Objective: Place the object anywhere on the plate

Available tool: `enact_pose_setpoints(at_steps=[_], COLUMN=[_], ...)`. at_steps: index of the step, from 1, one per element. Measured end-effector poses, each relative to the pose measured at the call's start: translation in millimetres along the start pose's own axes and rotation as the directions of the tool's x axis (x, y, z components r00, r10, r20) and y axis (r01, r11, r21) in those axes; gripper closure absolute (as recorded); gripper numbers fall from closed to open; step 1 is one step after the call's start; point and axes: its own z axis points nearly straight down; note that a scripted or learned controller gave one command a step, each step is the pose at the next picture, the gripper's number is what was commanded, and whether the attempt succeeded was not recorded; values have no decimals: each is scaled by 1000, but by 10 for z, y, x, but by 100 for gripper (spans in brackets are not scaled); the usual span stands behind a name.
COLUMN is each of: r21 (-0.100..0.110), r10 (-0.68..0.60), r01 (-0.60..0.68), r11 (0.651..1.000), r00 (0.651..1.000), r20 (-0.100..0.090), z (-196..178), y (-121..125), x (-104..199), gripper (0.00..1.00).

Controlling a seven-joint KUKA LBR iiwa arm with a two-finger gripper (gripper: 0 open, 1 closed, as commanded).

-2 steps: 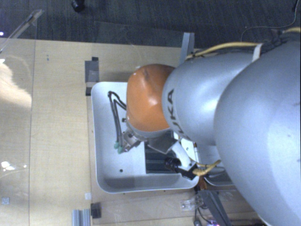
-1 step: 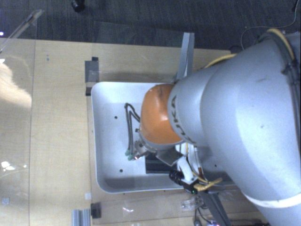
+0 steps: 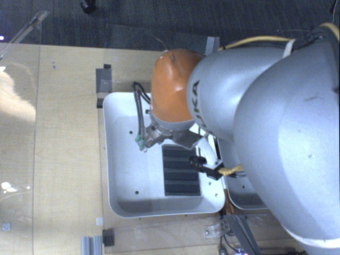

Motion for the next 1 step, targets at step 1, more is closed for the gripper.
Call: enact_pose_setpoints(at_steps=[1], r21=[-10], r10=[183], r01=[-183], r11=[983], r00=[983], r20=[1], z=[698], y=[-92], x=[305], gripper=[100])
